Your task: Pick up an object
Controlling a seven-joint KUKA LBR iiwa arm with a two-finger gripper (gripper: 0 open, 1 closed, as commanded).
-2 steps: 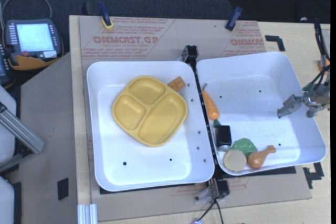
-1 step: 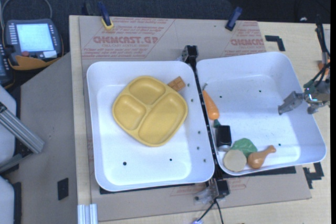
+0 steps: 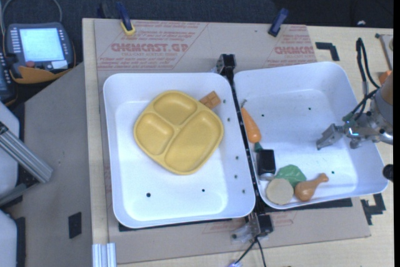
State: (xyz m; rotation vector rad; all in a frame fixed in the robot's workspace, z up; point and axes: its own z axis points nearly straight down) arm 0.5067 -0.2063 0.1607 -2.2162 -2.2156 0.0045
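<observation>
— Where's the arm right now?

— Over the right bin [image 3: 294,81], near its right wall. The gripper [image 3: 331,134] hangs low there, well to the right of the carrot [image 3: 251,126].

— Are the jaws on anything?

— No. They look spread apart with bare white bin floor beneath, though at this slant I can't swear how wide they stand. Nothing sits between them.

— And the things to pick up?

— All bunched by the carrot, which lies along the right bin's left wall. Just below the carrot is a small black block [image 3: 266,161]. Below that, in the bottom corner, a round tan disc [image 3: 280,191], with a green piece [image 3: 292,173] touching its upper right side and a toy drumstick [image 3: 310,186] just to the right.

— The other bin?

— Left of the carrot, across the divider, the left bin [image 3: 125,184] holds a yellow divided plate [image 3: 179,131]. A small brown piece [image 3: 210,99] pokes out from under the plate's top right edge. Both bins rest on the cardboard-covered tabletop [image 3: 156,44].
</observation>
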